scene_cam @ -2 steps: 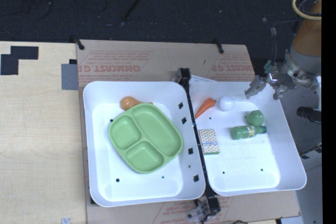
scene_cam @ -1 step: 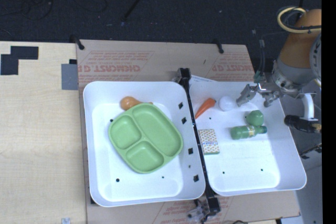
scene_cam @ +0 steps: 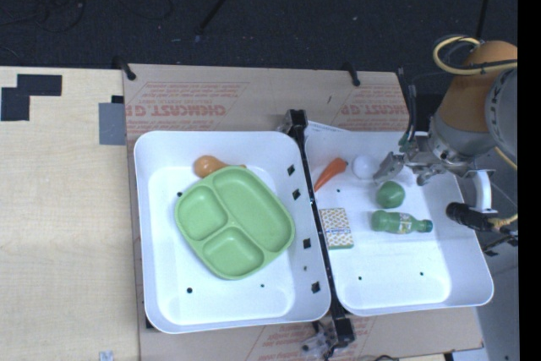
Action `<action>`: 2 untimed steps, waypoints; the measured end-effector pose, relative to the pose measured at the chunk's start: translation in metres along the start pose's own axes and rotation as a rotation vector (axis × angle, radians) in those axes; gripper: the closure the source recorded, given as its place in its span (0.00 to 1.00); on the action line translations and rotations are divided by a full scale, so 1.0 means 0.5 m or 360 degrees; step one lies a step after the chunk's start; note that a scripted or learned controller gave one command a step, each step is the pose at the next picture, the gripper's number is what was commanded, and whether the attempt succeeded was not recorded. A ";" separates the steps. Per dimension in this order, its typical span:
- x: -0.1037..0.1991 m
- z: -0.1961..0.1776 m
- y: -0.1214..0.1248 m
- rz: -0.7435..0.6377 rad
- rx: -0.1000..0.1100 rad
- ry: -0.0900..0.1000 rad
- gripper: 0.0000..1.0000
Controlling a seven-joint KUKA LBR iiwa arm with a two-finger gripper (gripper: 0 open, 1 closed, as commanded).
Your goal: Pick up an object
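Observation:
The right bin [scene_cam: 456, 283] holds a green round object [scene_cam: 390, 194], a green bottle [scene_cam: 401, 222] lying on its side, a white ball [scene_cam: 363, 166], an orange carrot [scene_cam: 330, 172] and a small patterned box [scene_cam: 336, 227]. My gripper [scene_cam: 403, 172] hangs over the back of this bin, just above and behind the green round object, with the white ball to its left. It is open, and nothing sits between its fingers.
The left bin [scene_cam: 161, 283] holds a green divided plate [scene_cam: 233, 221] with an orange object [scene_cam: 207, 166] behind it. A black divider [scene_cam: 309, 216] joins the two bins. The arm's orange band [scene_cam: 473, 89] rises at the right.

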State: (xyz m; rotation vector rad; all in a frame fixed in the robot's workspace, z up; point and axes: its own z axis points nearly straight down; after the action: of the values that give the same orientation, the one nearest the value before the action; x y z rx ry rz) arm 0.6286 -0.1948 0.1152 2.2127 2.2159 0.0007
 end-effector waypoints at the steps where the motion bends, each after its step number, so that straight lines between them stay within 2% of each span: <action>1: 0.003 0.058 0.000 -0.0003 0.0018 0.0011 0.00; 2: 0.002 0.035 0.000 -0.0004 0.0018 0.0012 1.00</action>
State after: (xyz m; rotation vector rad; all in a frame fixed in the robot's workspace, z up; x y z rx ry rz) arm 0.6287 -0.1938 0.0977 2.2197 2.2278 -0.0035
